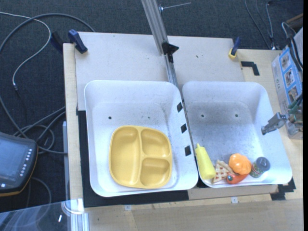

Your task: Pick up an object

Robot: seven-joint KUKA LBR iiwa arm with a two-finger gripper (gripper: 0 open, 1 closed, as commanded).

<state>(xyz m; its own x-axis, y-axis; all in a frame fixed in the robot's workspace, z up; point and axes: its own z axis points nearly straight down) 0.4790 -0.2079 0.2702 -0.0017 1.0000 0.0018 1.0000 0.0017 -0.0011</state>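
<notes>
Several small objects lie along the front edge of the right bin [226, 105]. A yellow squeeze bottle [204, 162] lies at the front left corner. Beside it are a tan waffle-like piece [221, 170], an orange fruit [239, 163] and a small red item [232, 178] tucked under the fruit. A dark grey round object [260, 166] sits at the front right. My gripper [273, 123] reaches in over the bin's right rim, above and behind the grey object and apart from all the objects. Nothing shows in its grasp.
The left bin [130, 100] holds a yellow divided plate [140, 156] in its front half. A metal pole [155, 18] slants down to the seam between the bins. Blue and yellow clamps [77, 40] sit at the board's back corners.
</notes>
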